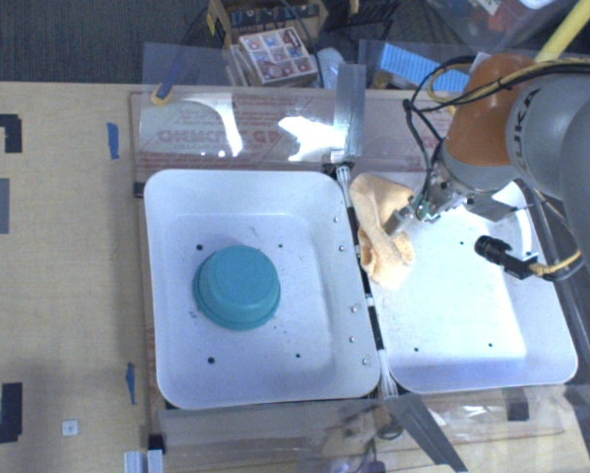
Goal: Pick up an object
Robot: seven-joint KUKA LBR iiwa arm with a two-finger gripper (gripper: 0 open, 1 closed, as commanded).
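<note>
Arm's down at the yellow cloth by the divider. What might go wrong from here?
1. The yellow cloth is limp and bunched against the left wall of the right bin, so the hand may pinch only a fold and lose it on lifting.
2. The cloth lies beside the divider, so the hand may strike that edge.
3. Dragging could pull the cloth over into the left bin towards the teal bowl.

A robotics lab — taped bench (58, 264), cabled arm (531, 126), clutter.
</note>
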